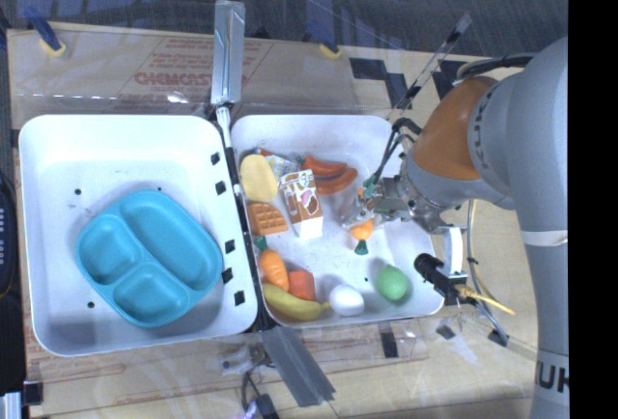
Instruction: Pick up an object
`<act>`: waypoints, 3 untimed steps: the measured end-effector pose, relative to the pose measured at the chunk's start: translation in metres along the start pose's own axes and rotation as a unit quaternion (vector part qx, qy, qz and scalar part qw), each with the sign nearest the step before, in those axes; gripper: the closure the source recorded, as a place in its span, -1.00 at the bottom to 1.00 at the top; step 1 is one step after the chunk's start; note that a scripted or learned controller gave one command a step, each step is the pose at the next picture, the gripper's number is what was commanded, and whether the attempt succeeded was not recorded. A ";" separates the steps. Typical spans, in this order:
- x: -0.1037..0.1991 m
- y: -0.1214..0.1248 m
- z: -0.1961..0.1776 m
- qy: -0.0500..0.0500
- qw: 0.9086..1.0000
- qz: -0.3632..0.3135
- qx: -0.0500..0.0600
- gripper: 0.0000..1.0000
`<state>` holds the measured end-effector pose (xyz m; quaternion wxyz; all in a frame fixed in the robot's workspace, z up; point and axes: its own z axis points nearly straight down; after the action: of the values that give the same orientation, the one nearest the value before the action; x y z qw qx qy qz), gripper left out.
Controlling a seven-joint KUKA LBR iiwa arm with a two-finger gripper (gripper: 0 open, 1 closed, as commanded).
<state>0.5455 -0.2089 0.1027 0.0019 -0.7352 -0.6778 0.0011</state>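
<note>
Here, small orange carrot [361,232] with green tip, under gripper [371,207], finger state unclear.

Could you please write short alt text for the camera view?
A grey arm reaches from the right into the right bin, crowded with toy food, near a small carrot. The left bin holds a blue divided tray.

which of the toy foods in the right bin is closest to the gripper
The small orange carrot, just under the gripper. The green lime and white egg lie farther toward the bin's near edge.
</note>
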 end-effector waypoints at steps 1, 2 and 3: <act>0.000 0.000 0.000 0.000 1.000 0.000 0.000 -1.00; 0.001 0.000 -0.010 0.000 1.000 -0.002 0.001 1.00; 0.040 0.058 -0.117 0.000 1.000 -0.002 -0.005 1.00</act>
<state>0.6074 -0.1736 0.2192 -0.0017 -0.7339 -0.6793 -0.0018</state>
